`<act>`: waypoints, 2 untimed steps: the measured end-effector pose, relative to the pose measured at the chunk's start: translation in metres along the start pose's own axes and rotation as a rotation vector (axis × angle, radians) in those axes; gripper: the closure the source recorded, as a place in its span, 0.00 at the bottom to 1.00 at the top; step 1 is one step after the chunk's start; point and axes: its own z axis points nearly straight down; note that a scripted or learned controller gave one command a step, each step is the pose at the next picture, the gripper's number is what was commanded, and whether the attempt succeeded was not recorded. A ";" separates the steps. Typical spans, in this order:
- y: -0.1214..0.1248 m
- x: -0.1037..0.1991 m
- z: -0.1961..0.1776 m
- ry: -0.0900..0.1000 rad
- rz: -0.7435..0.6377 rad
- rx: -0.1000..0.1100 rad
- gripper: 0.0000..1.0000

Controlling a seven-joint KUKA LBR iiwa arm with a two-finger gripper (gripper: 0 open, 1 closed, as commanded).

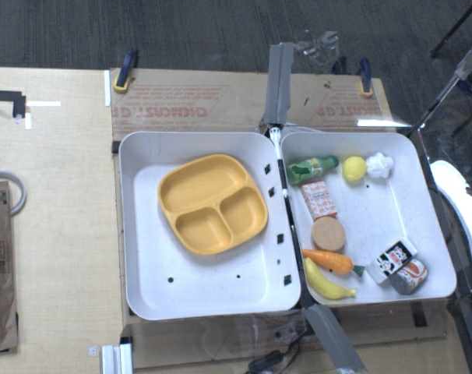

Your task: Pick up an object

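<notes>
orange carrot (328, 260), touching yellow banana (325, 282)

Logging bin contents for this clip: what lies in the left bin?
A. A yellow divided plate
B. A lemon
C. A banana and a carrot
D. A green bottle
A: the yellow divided plate sits in the left bin, while the banana, carrot, green bottle and lemon all lie in the right bin.

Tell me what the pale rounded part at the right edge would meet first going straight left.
Probably the right white bin's rim, then the crumpled white lump beside the yellow lemon; height is unclear, so it might pass above.
</notes>
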 end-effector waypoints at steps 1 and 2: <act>0.000 0.000 0.000 0.000 0.000 0.000 0.00; 0.002 -0.001 -0.006 0.000 -0.003 0.002 1.00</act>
